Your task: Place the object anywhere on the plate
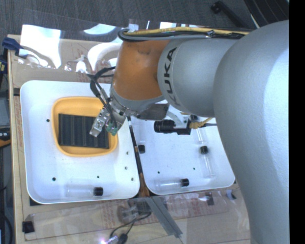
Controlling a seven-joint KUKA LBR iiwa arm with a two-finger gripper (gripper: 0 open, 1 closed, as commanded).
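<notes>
My gripper (103, 123) hangs over the right part of the yellow plate (66, 145), which sits in the left bin (35, 172). Its metal tip, with a bit of green on it, lies over the dark ribbed object (79, 131) that rests flat inside the plate's rim. From this slant I cannot tell how my gripper is set, nor whether it has hold of anything. Dark cables loop from the tip up to my wrist. Above that comes my orange band (137, 70), broad and rounded, sitting over the far edge of the left bin and the seam between the two bins. My grey arm (229, 65) stretches from there to the right, bulking large across the right bin (178, 177) and hiding much of its far side.
</notes>
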